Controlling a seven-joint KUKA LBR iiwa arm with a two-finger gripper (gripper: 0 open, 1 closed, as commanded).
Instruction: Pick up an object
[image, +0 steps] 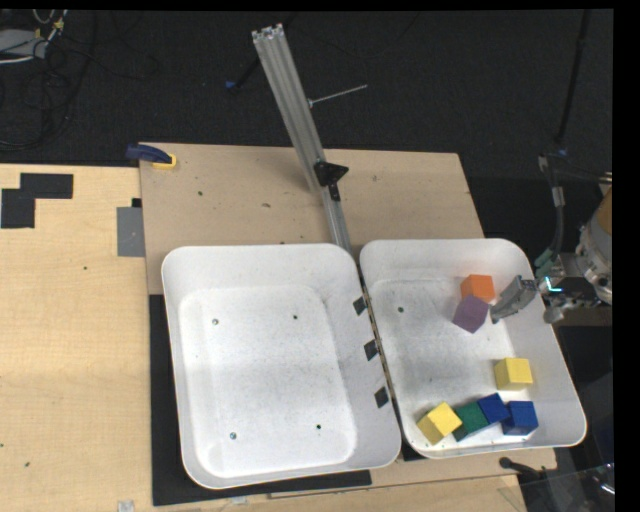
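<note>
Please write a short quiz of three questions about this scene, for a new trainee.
1. True or false: the purple block touches the orange block.
2. Which bin holds all the blocks? A) left bin B) right bin
3. Fill in: near the front rim of that bin, a green block lies between a yellow block and two ____ blocks.

Key:
1. True.
2. B. The gripper is also over this bin, beside the purple block.
3. Blue.

bins (260, 270): matt speckled white plastic | bench (70, 330): pale wood
</note>
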